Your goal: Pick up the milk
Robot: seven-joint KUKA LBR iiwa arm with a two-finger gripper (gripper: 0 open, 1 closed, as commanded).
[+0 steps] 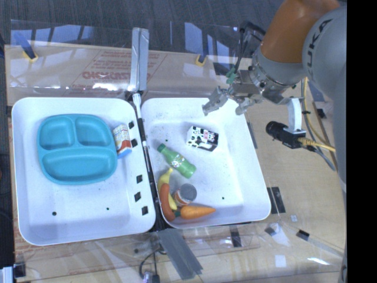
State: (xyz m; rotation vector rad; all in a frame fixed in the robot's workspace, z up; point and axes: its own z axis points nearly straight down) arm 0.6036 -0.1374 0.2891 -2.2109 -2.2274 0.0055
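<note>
I see the right bin (250, 158), and my pincer (227, 104) hangs spread open and empty over its far edge. The milk (202, 138), a small cow-patterned carton, lies flat toward that far edge; probably light, rigid, slightly slick, so I'd clamp across its narrow sides.

A pale wooden bench (306, 175) under clear plastic sheeting (88, 63) stands against dark grey carpet (118, 5), evenly lit.

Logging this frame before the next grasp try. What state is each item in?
Milk carton: on its side, right bin, untouched.
Green bottle: lying down.
Carrot: lying at the front wall.
Small carton: lying beside the blue tray.
Gripper: jaws open, above the milk.
</note>
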